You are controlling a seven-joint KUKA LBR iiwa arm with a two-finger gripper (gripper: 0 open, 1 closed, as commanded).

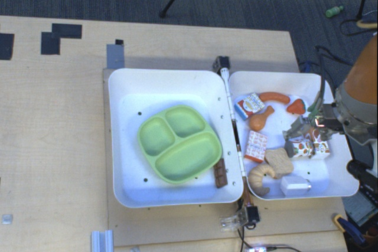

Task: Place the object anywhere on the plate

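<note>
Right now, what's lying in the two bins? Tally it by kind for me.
Green divided plate, left bin: 1
Brown bar beside the plate: 1
Toy food and small packets, right bin (sausage, drumstick, croissant and others): about 10, some hidden by the gripper
Total: about 12

The arm (361,88) is grey, with a broad orange band just above the wrist. Below the band sits a rounded grey wrist section. The gripper (302,133) beyond it is dark grey metal, small and angular, with a pale glint on its body. A thin dark cable runs alongside the wrist.
</note>
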